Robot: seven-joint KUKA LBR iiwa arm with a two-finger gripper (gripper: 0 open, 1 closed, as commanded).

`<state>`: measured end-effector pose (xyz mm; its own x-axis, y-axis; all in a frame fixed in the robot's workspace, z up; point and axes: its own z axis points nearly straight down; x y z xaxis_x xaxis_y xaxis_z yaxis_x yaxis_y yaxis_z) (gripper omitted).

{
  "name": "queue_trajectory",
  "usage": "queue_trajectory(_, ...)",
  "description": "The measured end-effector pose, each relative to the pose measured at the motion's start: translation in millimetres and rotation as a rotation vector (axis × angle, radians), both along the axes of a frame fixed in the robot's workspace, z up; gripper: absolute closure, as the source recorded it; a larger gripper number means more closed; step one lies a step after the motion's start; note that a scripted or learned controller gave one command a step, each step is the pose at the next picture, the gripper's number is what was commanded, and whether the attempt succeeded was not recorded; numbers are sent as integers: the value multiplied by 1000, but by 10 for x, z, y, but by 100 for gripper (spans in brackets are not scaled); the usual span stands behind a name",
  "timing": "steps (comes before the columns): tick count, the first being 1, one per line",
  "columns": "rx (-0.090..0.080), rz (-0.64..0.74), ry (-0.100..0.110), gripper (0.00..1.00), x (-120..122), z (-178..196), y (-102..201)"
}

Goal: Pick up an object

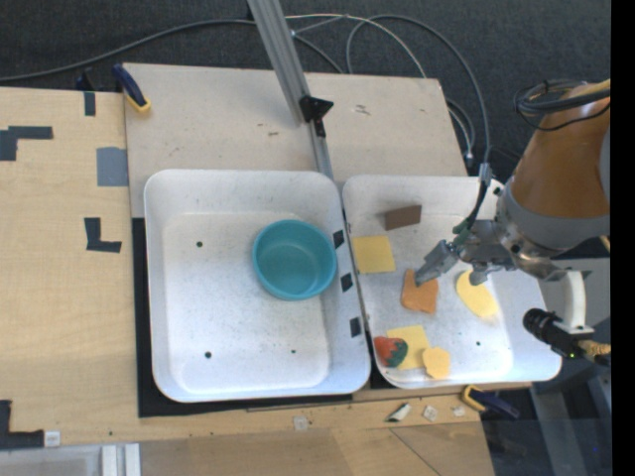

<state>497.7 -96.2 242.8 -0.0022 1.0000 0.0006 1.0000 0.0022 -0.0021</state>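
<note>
Orange block (420,294) sits mid right bin (496,191), right of the teal bowl (294,258) in the left bin (164,266), with gripper (434,266) just above it, fingers slightly apart, gripping nothing, yellow piece (479,297) beside.

Bright, even room light, soft focus throughout.
Faint shadows under the gripper (434,267); the white bins (189,365) left of it glare slightly.

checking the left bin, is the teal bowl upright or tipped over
Upright: the teal bowl in the left bin shows its round open mouth and inside facing up.
</note>
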Motion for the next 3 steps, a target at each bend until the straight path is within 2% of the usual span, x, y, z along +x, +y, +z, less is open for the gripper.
queue_trajectory(1, 0, 0, 0, 0, 0, 0, -1)
queue_trajectory(2, 0, -1, 5, 0, -104, -517, 41)
queue_trajectory(3, 1, -2, 7, 0, -85, -1126, -18)
